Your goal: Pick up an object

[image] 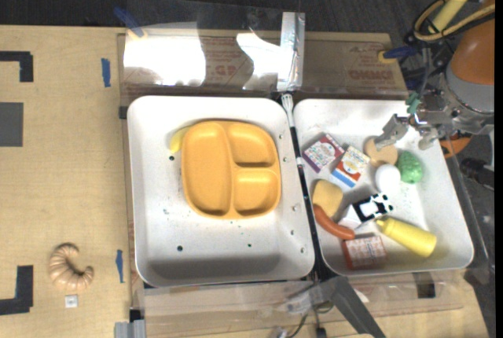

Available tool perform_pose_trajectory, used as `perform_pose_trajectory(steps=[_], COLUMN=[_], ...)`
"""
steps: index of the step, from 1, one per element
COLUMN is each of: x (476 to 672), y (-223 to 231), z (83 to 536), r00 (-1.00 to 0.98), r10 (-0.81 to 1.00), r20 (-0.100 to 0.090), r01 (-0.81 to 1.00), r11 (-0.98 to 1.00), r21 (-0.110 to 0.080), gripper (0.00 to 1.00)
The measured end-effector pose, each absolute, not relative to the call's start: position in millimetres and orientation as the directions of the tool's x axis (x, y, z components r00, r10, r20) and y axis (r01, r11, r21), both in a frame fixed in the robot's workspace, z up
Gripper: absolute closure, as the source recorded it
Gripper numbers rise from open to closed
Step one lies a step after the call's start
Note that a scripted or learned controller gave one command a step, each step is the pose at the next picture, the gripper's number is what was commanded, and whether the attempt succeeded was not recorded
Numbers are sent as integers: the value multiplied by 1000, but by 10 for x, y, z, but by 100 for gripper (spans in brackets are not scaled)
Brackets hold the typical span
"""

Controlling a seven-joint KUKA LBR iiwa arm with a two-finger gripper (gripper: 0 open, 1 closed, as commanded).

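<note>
The two white bins [149,171] appear to be of smooth moulded plastic with a soft sheen, the left one flecked with dark specks. The orange divided tray [232,167] in it is seen as glossy plastic. The bench [55,171] is surfaced in matt, wood-like board, marked with blue tape. Behind the bins, clear shiny sheeting [204,45] and brown cardboard are seen. In the right bin, a yellow bottle [406,235] looks like smooth plastic, a green ball [409,167] rough-textured, and small cartons [324,152] printed paper.

light: bright, even | glare: clear sheet [204,53] behind bins | shadows: soft | focus: slightly soft
</note>
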State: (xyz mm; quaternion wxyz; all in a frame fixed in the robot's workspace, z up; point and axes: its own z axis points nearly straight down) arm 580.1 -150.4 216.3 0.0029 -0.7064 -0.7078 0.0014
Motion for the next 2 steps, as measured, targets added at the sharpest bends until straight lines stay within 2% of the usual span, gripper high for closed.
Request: perform_pose_trajectory(steps=[1, 2], x=[6094, 6260], y=[-1580, -1638], z=[1031, 964], r00=[356, 711], r10=[935, 703], r20=[3, 23], r01=[935, 703], r11=[-356, -711], r21=[5, 19], gripper=[0, 0])
